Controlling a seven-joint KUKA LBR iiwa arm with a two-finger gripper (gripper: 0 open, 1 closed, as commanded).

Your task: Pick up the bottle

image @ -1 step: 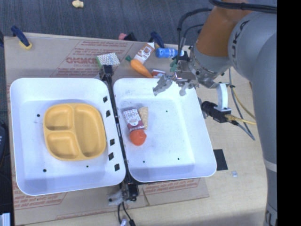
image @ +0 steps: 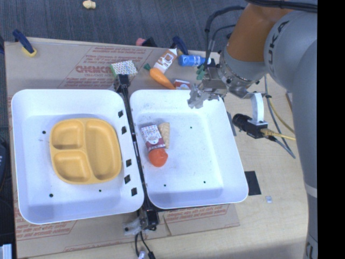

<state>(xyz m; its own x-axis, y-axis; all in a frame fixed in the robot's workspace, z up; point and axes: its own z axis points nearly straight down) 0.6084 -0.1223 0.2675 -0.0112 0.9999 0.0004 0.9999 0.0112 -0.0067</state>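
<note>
fingers: too blurry to tell if open or shut, nothing seen in them | gripper (image: 197,99): upper middle, over right bin (image: 226,161) top rim | bottle (image: 154,144): lying down, left side of that bin | step: reaching | next: move down-left, drop over bottle.

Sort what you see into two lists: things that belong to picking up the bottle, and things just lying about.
Job: bottle, gripper, right bin.

Lying about: yellow tray, left bin, carrot, blue can, clamp.
</note>
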